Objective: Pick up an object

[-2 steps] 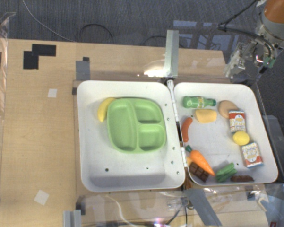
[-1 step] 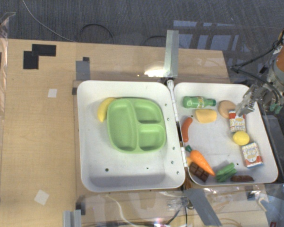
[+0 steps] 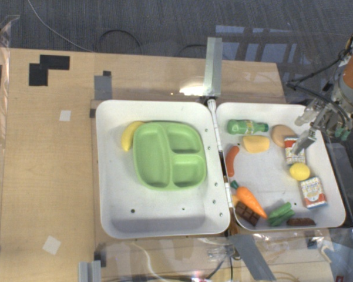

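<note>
Reaching in from your right, the gripper point(image 3: 305, 141) is hovering over the right bin point(image 3: 335, 213), its fingers spread apart and holding nothing. Directly beneath the fingertips, a small red-and-white can point(image 3: 292, 152) is lying, with a lemon point(image 3: 299, 171) just below it and a brown potato point(image 3: 280, 134) beside it. Across the divider, a green divided plate point(image 3: 167, 155) is sitting in the left bin point(image 3: 114, 216).

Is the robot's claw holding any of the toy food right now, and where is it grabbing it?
Nothing is held. The gripper hangs open over the right bin, its fingers just above the small can, with nothing between them.
</note>
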Tool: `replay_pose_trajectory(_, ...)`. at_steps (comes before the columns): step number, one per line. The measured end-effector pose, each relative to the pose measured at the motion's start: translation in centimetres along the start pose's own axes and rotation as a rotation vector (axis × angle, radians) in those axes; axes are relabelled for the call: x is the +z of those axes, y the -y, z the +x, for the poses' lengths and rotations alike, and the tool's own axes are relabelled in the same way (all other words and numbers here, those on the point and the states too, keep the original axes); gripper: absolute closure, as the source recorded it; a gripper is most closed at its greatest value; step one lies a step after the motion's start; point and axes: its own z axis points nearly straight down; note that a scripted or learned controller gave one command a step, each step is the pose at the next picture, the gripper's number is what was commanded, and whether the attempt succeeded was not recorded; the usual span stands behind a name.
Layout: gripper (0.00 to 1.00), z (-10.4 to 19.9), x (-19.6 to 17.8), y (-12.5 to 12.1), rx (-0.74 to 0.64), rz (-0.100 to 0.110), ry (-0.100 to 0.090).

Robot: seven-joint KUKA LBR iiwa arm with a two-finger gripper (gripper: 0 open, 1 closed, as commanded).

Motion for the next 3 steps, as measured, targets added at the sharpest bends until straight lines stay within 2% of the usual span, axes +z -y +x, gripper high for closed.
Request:
replay_pose_trajectory(1,0.0,-4.8,13.3,1.5,0.055,-0.001,0.008)
replay_pose_trajectory(2,0.0,-1.5,13.9,2.9,0.129,-0.007,0.031)
replay_pose_trajectory(3,0.0,2.1,13.7,2.8,0.085,-0.004,0.029)
